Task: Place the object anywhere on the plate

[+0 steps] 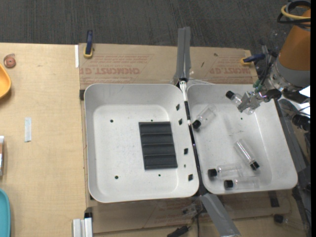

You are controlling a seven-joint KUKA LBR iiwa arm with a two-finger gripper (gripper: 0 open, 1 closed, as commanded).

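Arm: I see the grey arm with its orange band (296,43) reaching in at the upper right, above the far right corner of the right bin (276,181).
Jaws: my gripper (248,104) sits over the upper part of the right bin with a clear vial (236,98) at its tip; the vial's black cap points up-left. I cannot tell from this slant how wide the jaws stand, or whether the vial is truly between them.
Other vials: four more clear, black-capped vials lie in the right bin. One (202,118) is near the left wall, one (246,154) is tilted at mid-right, and two (224,172) (239,183) lie close together along the near edge.
Plate: the black ribbed plate (158,145) lies flat in the middle of the left bin (98,181), well apart from every vial.
Counter: brown cardboard (128,65) under both bins, a blue clamp (89,43) at its far left corner.
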